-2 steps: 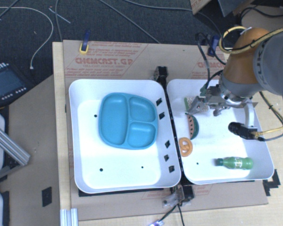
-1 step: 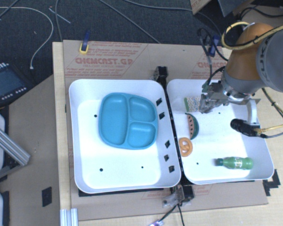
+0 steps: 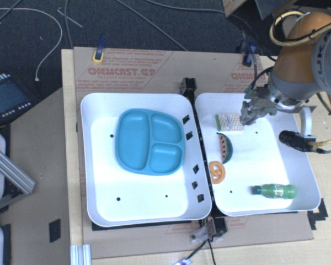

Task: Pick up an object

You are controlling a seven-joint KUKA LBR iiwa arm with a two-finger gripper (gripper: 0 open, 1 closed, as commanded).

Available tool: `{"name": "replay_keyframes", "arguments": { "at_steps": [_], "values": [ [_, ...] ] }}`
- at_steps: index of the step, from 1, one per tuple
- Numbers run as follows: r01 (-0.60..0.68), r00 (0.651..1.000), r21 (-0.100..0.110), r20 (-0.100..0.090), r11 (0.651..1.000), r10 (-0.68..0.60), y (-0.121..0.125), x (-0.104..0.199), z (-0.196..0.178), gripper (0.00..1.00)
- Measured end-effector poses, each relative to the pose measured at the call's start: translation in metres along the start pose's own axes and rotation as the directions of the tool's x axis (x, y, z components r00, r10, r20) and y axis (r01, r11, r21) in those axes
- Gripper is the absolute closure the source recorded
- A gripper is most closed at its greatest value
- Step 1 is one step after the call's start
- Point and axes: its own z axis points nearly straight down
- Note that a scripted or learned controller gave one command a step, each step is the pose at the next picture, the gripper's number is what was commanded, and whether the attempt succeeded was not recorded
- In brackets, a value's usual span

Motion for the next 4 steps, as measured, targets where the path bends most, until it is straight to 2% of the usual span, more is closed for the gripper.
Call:
{"name": "replay_keyframes", "arguments": {
  "at_steps": [1,2,3,4],
  "values": [
    [0.000,1.000,-0.001,0.000,1.000,0.000,-0.002,-0.003,-0.064,1.00],
    [0.001,1.000,0.001,0.000,1.000,-0.001,-0.001,-0.003,-0.099,1.00],
    [0.004,1.000,0.008,-0.003,1.000,-0.004,0.001,0.041,-0.084,1.00],
    [0.005,1.000,0.004,-0.002,1.000,-0.005,0.012,0.094,-0.085,1.00]
  ]
}}
